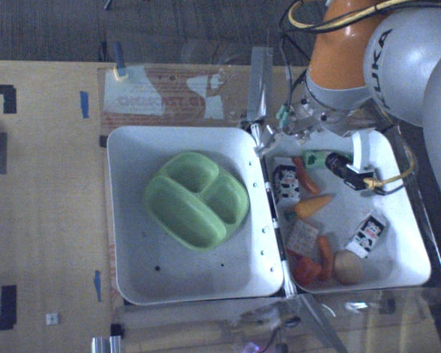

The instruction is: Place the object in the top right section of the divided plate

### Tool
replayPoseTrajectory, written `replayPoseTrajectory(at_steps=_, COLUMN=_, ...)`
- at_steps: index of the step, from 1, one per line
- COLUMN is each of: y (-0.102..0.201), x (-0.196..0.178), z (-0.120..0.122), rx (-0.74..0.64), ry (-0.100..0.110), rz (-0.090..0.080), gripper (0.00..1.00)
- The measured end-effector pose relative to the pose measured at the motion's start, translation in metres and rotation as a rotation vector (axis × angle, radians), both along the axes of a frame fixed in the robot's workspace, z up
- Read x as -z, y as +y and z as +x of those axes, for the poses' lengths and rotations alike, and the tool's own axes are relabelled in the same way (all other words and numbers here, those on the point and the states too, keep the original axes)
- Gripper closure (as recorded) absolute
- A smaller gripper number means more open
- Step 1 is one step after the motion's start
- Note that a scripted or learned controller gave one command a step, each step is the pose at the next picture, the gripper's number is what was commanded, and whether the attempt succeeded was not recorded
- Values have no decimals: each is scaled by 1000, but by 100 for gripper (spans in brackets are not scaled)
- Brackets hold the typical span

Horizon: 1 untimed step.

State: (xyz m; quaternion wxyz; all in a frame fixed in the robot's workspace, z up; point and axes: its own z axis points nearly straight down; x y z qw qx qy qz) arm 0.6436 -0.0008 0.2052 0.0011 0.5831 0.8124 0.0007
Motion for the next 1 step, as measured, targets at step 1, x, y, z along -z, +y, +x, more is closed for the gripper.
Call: replayPoseTrajectory(at_steps=1, y=38, x=-59, z=24, rx=92, ry=-2, rz=0, gripper=0)
